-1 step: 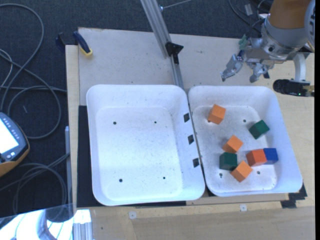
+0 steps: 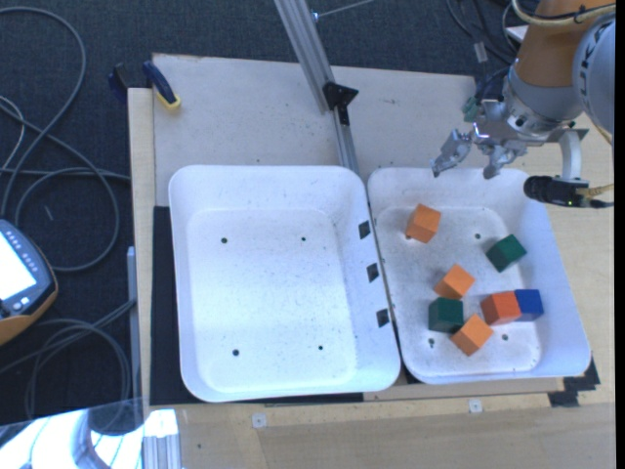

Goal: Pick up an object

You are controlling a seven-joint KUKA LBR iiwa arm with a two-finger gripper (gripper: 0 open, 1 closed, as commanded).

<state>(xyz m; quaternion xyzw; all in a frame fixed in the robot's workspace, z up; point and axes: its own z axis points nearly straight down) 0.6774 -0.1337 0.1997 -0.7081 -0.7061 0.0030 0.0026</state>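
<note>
My gripper (image 2: 467, 162) hangs open above the far rim of the right bin (image 2: 557, 311), its two fingers spread with nothing between them. Below it in that bin lie several small blocks. An orange block (image 2: 423, 223) is nearest the gripper, just below and to its left. A green block (image 2: 506, 252) sits toward the right wall. Lower down are an orange block (image 2: 455, 281), a dark green block (image 2: 445, 315), an orange block (image 2: 473, 334), a red-orange block (image 2: 501, 307) and a blue block (image 2: 528, 303) touching it.
The left bin (image 2: 195, 262) lies beside the right one. A metal pole (image 2: 308, 42) slants across the bench from the top to the gap between the bins. A blue and yellow tool (image 2: 161, 84) lies at the bench's far left corner. Cables run over the floor on the left.
</note>
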